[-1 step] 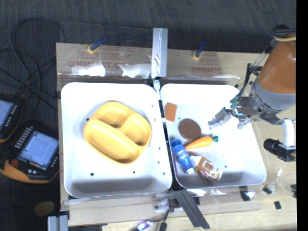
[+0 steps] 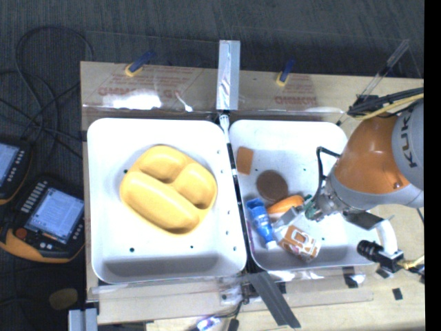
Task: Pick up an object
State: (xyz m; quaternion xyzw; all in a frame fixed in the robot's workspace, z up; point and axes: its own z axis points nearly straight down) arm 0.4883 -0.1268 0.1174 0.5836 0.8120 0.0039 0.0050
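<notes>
Dark carpet surrounds a wooden table (image 2: 103,81) on which two shallow white bins are set side by side. Most of the left bin (image 2: 103,143) is taken up by a large yellow bun-shaped object (image 2: 167,188). Several smaller things are scattered in the right bin (image 2: 296,133): an orange square (image 2: 244,160) near the divider, a brown disc (image 2: 271,183) beside it, a blue packet (image 2: 258,221), an orange rounded piece (image 2: 286,203), and an orange-and-white wrapped item (image 2: 299,243) toward the near wall. A handheld controller (image 2: 47,216) is seen off the table to the left.

The arm (image 2: 375,167) is reached in from the right, and its tool (image 2: 311,209) is lowered into the right bin, just beside the orange rounded piece and near the wrapped item. Whether the tool is apart or together cannot be told, since its tip is dark and partly hidden under the wrist. Nothing is clearly seen to be gripped.

The step in hand is judged to be the descent onto a target, probably the orange rounded piece or the wrapped item. For the next move, the tool would need to be centred over one object alone, closed firmly, and raised straight up clear of the clutter and the bin wall.
</notes>
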